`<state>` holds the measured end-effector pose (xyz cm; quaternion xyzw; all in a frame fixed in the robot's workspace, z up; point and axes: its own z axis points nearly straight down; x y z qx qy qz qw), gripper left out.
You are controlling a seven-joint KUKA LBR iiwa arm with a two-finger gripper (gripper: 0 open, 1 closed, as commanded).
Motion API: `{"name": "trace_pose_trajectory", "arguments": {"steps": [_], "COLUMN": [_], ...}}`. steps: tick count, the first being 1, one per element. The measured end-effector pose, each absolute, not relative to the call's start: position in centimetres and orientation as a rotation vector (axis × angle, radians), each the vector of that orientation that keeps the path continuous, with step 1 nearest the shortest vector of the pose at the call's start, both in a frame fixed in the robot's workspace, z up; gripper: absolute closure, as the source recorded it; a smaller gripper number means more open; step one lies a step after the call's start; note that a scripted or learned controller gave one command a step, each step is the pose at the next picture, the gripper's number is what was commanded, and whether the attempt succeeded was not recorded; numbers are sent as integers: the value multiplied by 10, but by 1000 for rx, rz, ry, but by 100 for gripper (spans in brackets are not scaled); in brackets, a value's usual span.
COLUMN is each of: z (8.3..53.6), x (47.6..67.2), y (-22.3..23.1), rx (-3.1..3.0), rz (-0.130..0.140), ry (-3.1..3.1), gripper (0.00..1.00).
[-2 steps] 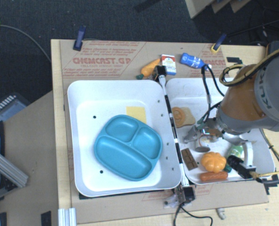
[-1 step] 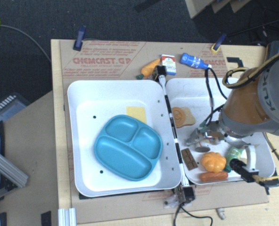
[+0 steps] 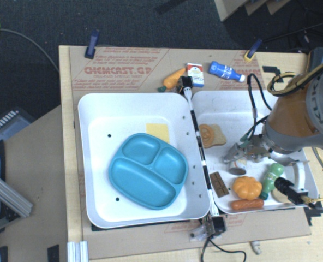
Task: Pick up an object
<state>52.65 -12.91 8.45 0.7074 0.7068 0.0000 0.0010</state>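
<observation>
My gripper [image 3: 239, 154] hangs low over the middle of the right bin [image 3: 232, 103], on the end of the grey arm [image 3: 295, 121] with its orange band. A small grey oval piece [image 3: 237, 171] lies just below it. To its upper left lies a slice of toast [image 3: 211, 135]. Nearer the front of the bin are an orange pepper [image 3: 246, 186], a reddish sausage [image 3: 247, 204], a brown bar [image 3: 219, 184] and a green bottle [image 3: 271, 179]. I see nothing held in the gripper.
The left bin [image 3: 90, 146] holds a blue divided plate [image 3: 148, 171] and a yellow cheese slice [image 3: 157, 129]. Behind the bins lie a carrot [image 3: 174, 78], a small carton [image 3: 195, 74] and a blue bottle [image 3: 226, 71]. Black cables [image 3: 254, 100] loop over the right bin.
</observation>
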Motion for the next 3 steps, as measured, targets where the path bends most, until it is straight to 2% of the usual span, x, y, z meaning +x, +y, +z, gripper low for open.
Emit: {"name": "trace_pose_trajectory", "arguments": {"steps": [1,2,3], "z": [84,84,84], "x": [510,505,514], "y": [-104,-135,-112], "rx": [2223,2222,2220], "rz": [-1,-1,1], "ry": [2224,2219,2222], "gripper": [0,0,0]}}
